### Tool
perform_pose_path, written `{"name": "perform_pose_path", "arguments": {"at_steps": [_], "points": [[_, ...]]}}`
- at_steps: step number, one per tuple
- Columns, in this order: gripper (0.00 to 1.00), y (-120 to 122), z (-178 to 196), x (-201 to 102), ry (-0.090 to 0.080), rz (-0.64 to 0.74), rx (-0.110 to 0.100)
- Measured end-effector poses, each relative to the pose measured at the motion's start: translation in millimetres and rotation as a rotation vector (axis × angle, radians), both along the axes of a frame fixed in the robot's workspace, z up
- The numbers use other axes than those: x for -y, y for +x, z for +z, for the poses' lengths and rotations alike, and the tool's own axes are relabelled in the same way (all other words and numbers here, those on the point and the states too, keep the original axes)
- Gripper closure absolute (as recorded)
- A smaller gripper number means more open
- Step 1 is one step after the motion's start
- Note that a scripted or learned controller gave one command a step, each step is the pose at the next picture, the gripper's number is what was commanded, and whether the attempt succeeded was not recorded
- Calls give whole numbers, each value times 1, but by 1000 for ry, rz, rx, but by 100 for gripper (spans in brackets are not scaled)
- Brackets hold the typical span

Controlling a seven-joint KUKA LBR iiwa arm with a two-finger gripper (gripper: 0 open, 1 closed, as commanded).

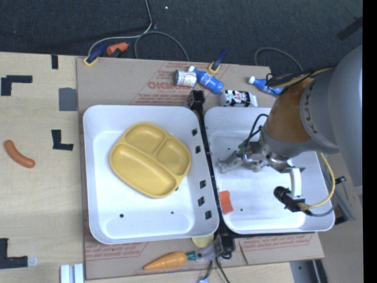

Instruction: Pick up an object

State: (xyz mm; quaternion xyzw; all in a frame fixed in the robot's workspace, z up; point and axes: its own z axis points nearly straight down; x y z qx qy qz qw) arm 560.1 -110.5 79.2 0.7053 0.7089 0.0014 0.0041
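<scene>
A yellow divided plate (151, 158) fills the left bin (94, 175). An orange block (225, 202) lies by the right bin's (277, 224) left wall. The arm bends low, end effector (228, 163) above the bin's middle; its grip I can't make out.

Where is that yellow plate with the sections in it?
The yellow divided plate lies in the left white bin, near its middle, across the divider from the gripper in the right bin.

The grey arm (330, 108) reaches in over the right bin (271, 217); its orange band (288, 119) sits above the wrist; the gripper (231, 161) hangs low near the bin's left wall.
</scene>
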Motion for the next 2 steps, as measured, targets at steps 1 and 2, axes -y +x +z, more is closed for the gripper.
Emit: {"name": "perform_pose_path", "arguments": {"at_steps": [1, 2], "points": [[0, 57, 7, -15, 2, -2, -2], [0, 110, 6, 2, 3, -2, -3]]}}
